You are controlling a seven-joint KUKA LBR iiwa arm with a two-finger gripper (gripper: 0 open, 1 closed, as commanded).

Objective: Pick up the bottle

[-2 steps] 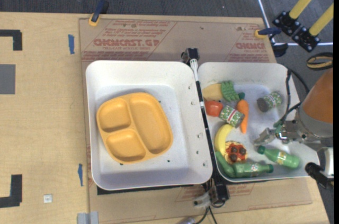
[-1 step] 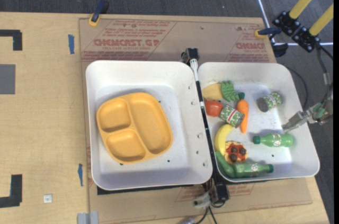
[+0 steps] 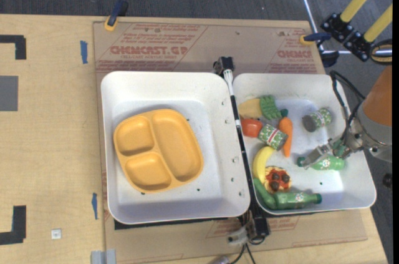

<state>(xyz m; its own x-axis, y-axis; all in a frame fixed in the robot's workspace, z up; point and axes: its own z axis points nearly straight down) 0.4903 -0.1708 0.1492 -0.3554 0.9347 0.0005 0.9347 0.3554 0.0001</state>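
There are two green bottles in the right bin (image 3: 368,191), and both lie on their sides. One bottle (image 3: 292,198) rests along the near wall, neck pointing right, just beside a banana (image 3: 262,160) and a small red-and-yellow toy (image 3: 277,178). The other bottle (image 3: 324,163) lies near the bin's right side, close under the gripper (image 3: 335,149), so by my reading it is the one in hand. The gripper is low and at or just above this bottle's right end. Whether its jaws are released, clenched or grasping anything I cannot tell; the metal parts blur into the bottle, and nothing shows plainly between them.

Both bottles look like small toy plastic ones, so I judge them light, hollow and fairly stiff, not fragile. They are smooth and round, though, and such a body is apt to roll or squirt sideways under a pinch. The best hold is likely across the body at its middle, jaws square to the long axis; the neck is thinner and offers less to bear on. The right-hand bottle has clear floor around it, with a small can (image 3: 321,117) and a grey lump (image 3: 309,123) well apart — room to close on it freely. The near-wall bottle is hemmed in by the wall and its neighbours, which leaves little room on either side.

The left bin (image 3: 112,194) holds a yellow divided plate (image 3: 159,147); both bins sit on the wooden surface (image 3: 50,132).
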